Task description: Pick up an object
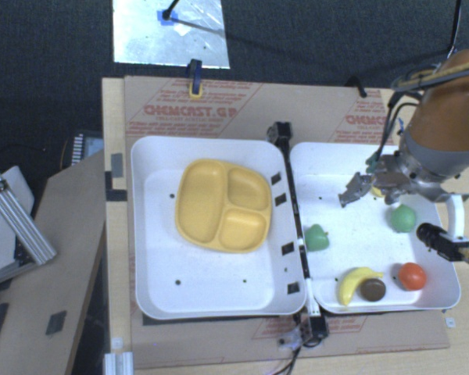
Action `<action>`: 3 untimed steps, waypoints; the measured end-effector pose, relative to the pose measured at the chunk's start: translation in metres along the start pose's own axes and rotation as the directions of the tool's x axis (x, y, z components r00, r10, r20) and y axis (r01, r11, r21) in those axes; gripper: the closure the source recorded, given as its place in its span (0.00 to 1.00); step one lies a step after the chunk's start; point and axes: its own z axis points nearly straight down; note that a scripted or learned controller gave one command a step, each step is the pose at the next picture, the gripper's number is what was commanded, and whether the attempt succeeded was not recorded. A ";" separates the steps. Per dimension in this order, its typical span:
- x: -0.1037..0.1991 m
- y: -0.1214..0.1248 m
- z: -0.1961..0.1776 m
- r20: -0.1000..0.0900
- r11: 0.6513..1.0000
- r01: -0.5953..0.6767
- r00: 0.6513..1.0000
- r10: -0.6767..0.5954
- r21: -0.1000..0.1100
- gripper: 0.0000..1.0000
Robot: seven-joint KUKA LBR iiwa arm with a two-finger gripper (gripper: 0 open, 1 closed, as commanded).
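The right bin (336,170) holds several toy foods. A green pepper (316,238) lies near its left wall and a green ball (403,219) sits toward the right. Along the front wall are a yellow banana (352,284), a brown piece (373,289) touching it, and a red tomato (412,276). My gripper (369,186) hangs over the upper middle of this bin, left of the green ball and up-right of the pepper. Nothing shows held in it. The grey and orange arm (445,119) comes in from the right.
The left bin (152,233) holds a yellow divided tray (223,205). A black divider strip (291,209) runs between the bins. Brown cardboard (219,108) lies under both. A metal frame (12,217) stands at the far left.
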 end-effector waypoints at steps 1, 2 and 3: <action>0.000 0.002 -0.005 0.001 1.000 0.002 1.000 -0.002 -0.010 0.00; 0.002 0.007 0.038 0.000 1.000 0.000 1.000 0.000 -0.006 0.00; -0.007 0.010 0.094 0.000 1.000 -0.001 1.000 0.001 -0.005 0.00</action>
